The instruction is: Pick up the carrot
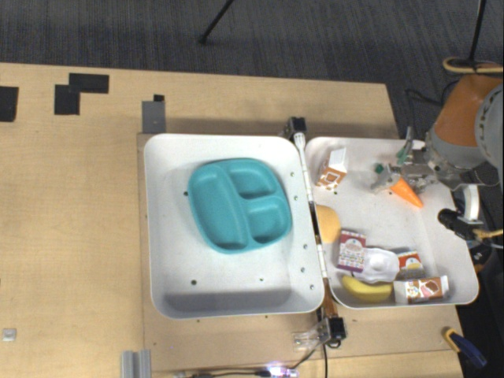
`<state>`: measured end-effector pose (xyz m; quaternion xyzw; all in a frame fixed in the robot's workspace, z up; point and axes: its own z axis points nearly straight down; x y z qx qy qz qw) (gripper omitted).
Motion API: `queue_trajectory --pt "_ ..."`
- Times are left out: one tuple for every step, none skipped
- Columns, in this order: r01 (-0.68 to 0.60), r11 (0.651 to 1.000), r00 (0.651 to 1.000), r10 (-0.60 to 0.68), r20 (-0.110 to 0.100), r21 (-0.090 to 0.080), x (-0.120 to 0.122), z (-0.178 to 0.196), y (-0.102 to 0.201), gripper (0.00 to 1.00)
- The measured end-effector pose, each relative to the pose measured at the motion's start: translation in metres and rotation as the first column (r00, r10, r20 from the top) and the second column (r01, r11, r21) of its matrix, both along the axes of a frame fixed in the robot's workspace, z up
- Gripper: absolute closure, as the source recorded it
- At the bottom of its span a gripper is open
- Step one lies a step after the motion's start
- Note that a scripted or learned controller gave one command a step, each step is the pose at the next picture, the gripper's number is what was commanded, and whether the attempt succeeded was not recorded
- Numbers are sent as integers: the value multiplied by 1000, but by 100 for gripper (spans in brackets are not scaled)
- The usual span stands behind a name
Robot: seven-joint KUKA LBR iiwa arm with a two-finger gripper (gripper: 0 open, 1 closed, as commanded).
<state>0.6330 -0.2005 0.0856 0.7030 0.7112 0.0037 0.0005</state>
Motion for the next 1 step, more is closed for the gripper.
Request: queue_trajectory --pt "-9 1000 1000 9 4 -5 2 13 0 100"
